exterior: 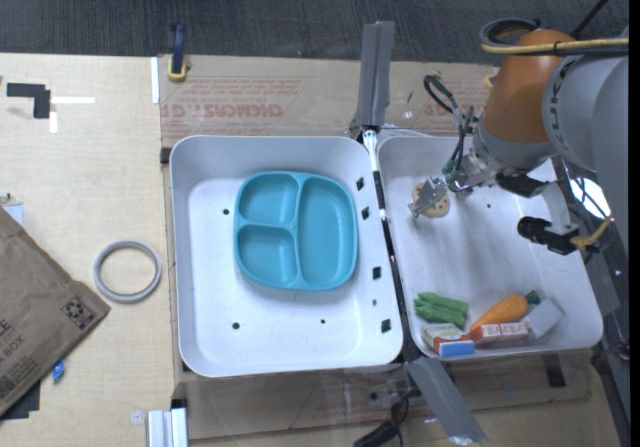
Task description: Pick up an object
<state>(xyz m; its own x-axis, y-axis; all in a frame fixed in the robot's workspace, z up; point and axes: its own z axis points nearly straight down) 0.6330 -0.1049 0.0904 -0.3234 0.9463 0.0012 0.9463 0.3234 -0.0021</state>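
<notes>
My gripper (431, 198) hangs low over the far left part of the right bin (560, 235), reaching in from the grey arm with the orange band (525, 85). A small tan patch shows right at its tip; I cannot tell what it is. Along the near wall of that bin lie a green leafy piece (441, 308), an orange carrot (500, 310) and a flat red and white pack (480, 336). These three lie well in front of the gripper, apart from it.
The left bin (200, 265) holds a light blue divided plate (297, 231). A grey post (376, 75) rises at the far end of the wall between the bins. On the bench to the left lie a grey tape ring (127, 269) and a brown cardboard box (35, 310).
</notes>
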